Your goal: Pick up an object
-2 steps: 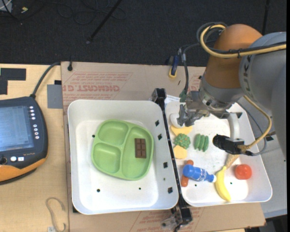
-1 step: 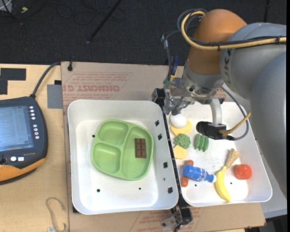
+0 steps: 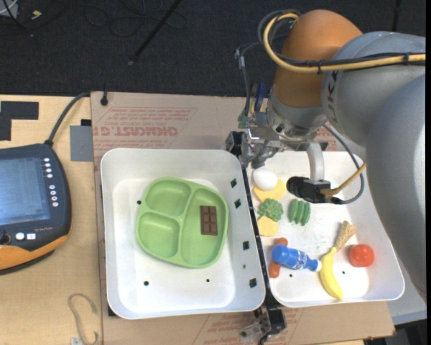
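Grey arm low, tool (image 3: 261, 152) perhaps above egg (image 3: 264, 180)

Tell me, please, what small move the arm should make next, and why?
Probably a short descent: the gripper hangs just above the white egg at the right bin's far-left corner, and nothing shows between its fingers, so lowering onto the egg seems the likeliest step.

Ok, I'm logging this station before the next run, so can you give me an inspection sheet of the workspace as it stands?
Surface: two white bins, left bin and right bin, on a cardboard-covered bench.
Job's things: right bin holds egg, broccoli, green pods, blue bottle, banana, tomato.
Clutter: green divided plate with chocolate bar in left bin.
Grippers: gripper above the egg, holding nothing visible.
Cables: yellow hose on the arm.
Surroundings: teach pendant at left.
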{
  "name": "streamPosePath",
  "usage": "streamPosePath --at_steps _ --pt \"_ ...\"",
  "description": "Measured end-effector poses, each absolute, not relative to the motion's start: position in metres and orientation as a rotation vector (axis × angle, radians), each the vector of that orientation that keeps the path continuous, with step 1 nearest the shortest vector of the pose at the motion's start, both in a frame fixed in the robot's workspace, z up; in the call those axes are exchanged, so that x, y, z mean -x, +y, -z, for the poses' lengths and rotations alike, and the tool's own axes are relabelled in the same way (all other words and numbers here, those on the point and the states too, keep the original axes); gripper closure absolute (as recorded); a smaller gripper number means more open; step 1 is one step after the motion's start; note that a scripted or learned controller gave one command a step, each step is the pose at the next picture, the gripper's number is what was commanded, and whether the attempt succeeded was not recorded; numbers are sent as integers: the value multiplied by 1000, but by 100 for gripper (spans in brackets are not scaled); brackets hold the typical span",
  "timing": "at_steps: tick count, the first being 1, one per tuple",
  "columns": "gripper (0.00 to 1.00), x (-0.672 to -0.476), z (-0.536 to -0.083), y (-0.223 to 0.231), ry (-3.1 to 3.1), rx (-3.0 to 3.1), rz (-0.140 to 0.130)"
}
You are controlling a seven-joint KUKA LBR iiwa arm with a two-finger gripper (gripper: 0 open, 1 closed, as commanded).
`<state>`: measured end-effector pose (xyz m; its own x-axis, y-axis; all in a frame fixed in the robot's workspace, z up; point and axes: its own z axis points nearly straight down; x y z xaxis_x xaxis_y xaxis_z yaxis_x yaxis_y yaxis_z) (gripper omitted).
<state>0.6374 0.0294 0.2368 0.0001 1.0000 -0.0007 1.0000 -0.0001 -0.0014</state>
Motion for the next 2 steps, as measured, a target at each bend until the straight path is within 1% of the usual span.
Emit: streamPosePath --at_steps 1,2 --pt "100 -635 -225 20 -2220 2220 -5" --pt "100 -644 -236 30 -2222 2220 -2"
